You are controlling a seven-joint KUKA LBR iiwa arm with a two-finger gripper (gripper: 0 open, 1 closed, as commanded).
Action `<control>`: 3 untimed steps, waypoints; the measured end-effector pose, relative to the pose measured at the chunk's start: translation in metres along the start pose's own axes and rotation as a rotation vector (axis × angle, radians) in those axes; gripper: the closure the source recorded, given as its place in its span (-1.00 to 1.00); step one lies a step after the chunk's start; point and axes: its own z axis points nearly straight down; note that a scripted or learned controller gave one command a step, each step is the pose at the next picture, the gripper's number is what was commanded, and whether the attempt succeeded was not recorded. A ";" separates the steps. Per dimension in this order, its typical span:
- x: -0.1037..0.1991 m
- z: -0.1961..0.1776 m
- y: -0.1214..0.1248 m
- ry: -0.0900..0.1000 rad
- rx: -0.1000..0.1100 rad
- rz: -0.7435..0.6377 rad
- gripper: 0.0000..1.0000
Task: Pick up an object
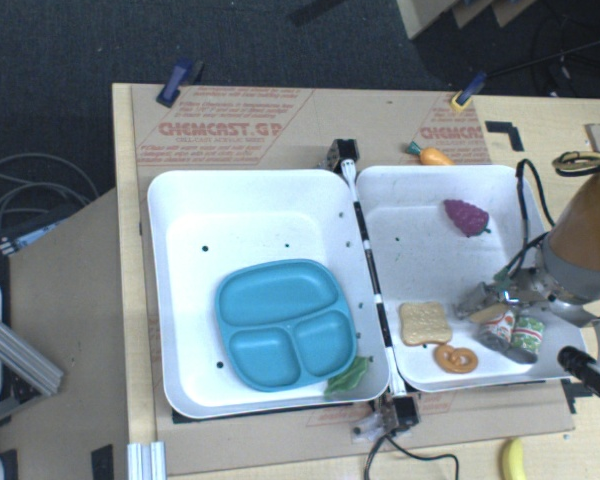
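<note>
On your bench (pixel 130 268) you have two shallow white bins standing side by side, their inner walls touching along the middle.

The left bin (pixel 180 208) holds a blue divided plate (pixel 283 321) with three compartments. It lies toward the front of this bin, and nothing lies in its compartments. A green leafy piece (pixel 348 376) rests in the front right corner of the left bin, just beside the plate's edge.

The right bin (pixel 410 198) holds several small things. A purple piece, like a bunch of grapes (pixel 466 216), lies toward the back, well apart from the others. A slice of toast (pixel 424 322) lies near the left wall, toward the front. A pretzel (pixel 455 358) lies just in front of the toast, close to the front rim. A small package with red and green print (pixel 518 334) lies near the front right corner.

The gripper (pixel 500 303) is low in the right bin, directly over this package and touching or almost touching it. You cannot tell from this view how far the gripper is open, or whether it has hold of the package.

An orange carrot (pixel 432 155) lies on the bench, behind the back rim of the right bin.
</note>
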 end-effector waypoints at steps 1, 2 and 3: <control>0.001 -0.011 0.001 -0.001 -0.004 -0.001 1.00; 0.100 -0.043 -0.016 0.002 0.000 -0.003 1.00; 0.166 -0.174 -0.015 0.000 -0.004 -0.003 1.00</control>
